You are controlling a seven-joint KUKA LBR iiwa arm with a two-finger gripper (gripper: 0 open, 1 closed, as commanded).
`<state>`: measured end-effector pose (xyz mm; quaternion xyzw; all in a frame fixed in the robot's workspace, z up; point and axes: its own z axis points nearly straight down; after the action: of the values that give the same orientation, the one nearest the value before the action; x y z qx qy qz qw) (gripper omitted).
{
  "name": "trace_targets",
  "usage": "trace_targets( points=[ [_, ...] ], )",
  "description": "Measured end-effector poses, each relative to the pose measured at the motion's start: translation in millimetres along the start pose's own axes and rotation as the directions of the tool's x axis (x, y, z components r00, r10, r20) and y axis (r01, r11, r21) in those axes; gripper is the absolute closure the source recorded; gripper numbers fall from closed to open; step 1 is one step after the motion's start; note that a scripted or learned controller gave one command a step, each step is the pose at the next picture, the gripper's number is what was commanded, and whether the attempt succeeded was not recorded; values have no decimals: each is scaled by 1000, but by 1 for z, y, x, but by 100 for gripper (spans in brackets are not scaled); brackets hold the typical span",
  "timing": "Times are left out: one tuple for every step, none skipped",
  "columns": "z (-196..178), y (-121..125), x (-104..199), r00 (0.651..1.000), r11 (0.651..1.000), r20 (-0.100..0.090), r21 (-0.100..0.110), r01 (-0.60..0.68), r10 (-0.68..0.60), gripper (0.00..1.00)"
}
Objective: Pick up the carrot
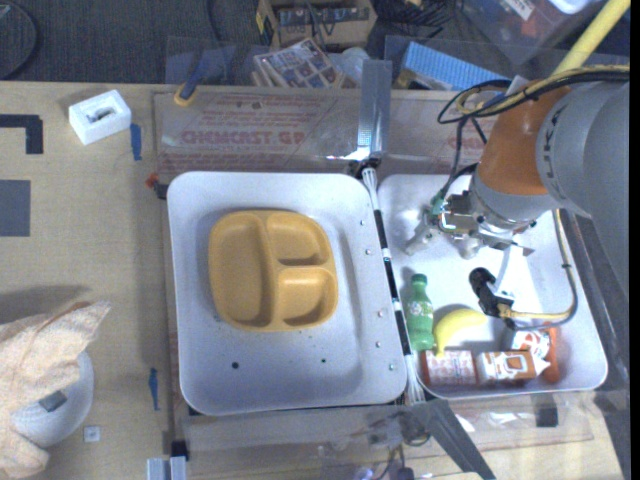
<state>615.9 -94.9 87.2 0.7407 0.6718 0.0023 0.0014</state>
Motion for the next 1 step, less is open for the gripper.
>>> trace_targets(
  points=[
    [3, 51, -53, 977, 977, 0, 33, -212, 213, 0]
  ],
)
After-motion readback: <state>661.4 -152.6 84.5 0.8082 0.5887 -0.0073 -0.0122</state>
